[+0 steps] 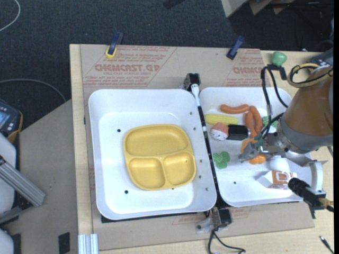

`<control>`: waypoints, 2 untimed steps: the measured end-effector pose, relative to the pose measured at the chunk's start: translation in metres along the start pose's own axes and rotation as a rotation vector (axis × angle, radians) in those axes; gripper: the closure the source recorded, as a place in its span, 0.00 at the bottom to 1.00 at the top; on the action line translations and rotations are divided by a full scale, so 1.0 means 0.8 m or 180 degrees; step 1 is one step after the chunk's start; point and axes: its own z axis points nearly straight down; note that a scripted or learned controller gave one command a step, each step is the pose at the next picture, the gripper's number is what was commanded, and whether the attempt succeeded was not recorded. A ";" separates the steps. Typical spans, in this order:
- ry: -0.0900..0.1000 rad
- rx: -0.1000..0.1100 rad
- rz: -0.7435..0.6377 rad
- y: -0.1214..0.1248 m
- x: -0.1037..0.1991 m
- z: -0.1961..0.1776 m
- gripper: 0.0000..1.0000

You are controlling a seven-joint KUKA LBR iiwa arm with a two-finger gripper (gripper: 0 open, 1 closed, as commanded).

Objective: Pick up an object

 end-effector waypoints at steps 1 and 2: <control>-0.0002 -0.0001 0.0001 0.006 -0.002 -0.054 1.00; 0.0000 0.0002 0.0001 0.007 -0.002 -0.092 1.00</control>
